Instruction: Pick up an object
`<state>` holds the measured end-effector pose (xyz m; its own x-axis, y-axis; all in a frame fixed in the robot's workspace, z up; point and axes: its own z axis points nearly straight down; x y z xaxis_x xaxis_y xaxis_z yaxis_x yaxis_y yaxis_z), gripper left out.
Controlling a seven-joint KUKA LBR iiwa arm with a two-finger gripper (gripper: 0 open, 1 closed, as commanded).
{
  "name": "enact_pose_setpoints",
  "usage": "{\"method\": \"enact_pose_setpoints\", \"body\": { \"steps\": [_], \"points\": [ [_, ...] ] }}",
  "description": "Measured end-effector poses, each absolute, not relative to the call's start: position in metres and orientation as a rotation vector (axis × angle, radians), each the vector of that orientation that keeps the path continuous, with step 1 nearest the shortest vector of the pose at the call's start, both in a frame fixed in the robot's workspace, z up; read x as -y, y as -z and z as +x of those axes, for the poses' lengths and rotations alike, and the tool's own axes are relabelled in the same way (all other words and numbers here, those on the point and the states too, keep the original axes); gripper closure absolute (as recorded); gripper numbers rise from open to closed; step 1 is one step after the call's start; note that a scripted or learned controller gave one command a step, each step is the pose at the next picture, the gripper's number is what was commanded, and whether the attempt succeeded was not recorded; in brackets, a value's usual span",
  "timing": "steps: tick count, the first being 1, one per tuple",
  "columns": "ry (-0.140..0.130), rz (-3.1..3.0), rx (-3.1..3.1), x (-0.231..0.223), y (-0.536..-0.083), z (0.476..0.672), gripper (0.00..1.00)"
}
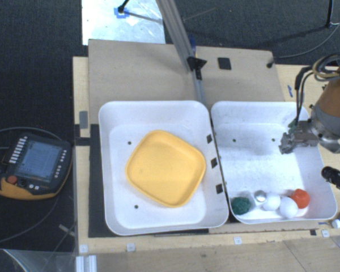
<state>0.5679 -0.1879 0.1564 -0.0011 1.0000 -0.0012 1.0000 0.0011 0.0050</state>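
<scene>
Two shallow white plastic bins side by side on a tan bench, filling the middle of the frame.

Left bin (110,208): a single yellow, rounded-square plastic plate (165,167), flat and turned slightly askew near the centre. Probably too wide and too flat for an easy pinch.

Right bin (255,123): a cluster of small things along the lower edge. From left to right, a dark green fuzzy ball (241,204), a small shiny grey ball (260,196), a white ball (271,202), a larger white ball (288,208), and an orange-red rounded piece (300,197). All touching or nearly touching, most likely rolled or nudged there against the near wall. Any of these a fair candidate for the pick.

Grey two-finger gripper (289,142) at the right side of the frame, over the right bin's right-hand portion, well above the cluster in the picture and apart from every item. Nothing between the fingers; open or closed, cannot tell at this size and angle.

Pick not yet begun, by the look of it: a reach toward the lower edge of the frame needed to get at the cluster, with crowding against the bin wall a likely cause of a miss.
</scene>
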Motion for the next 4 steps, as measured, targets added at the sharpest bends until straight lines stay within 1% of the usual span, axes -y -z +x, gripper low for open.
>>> {"method": "enact_pose_setpoints", "body": {
  "steps": [1, 2, 3, 4],
  "points": [
    [-0.004, 2.217, -2.220, 0.188, -0.201, 0.575, 1.00],
    [-0.002, 2.219, -2.221, 0.188, -0.218, 0.576, 1.00],
    [-0.002, 2.216, -2.227, 0.135, -0.214, 0.583, 1.00],
    [-0.002, 2.216, -2.227, 0.085, -0.208, 0.604, 1.00]
  ]
}}
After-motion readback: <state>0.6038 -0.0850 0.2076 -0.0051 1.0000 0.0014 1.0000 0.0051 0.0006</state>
